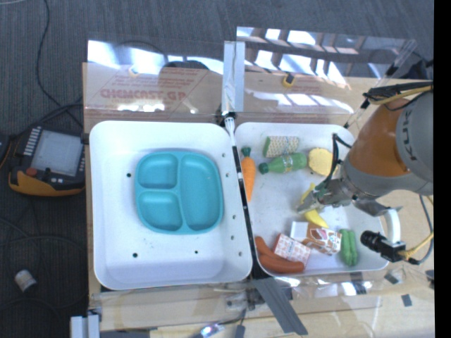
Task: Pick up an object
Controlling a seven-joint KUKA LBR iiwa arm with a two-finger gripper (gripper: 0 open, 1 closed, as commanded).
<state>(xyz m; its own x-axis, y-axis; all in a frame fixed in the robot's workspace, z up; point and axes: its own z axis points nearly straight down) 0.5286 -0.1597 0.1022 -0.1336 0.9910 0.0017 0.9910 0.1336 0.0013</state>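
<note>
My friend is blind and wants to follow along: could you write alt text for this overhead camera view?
A grey and orange robot arm reaches from the right, its pincer low over a white bin of toy food: a carrot, green bottle, corn and sausage. The left bin holds a turquoise divided tray.

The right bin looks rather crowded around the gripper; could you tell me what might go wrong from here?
The gripper hangs low among crowded items, so it may nudge the yellow banana piece or the green bottle instead of gripping one cleanly. The small carton and packet touch, so a grasp there could drag both.
</note>
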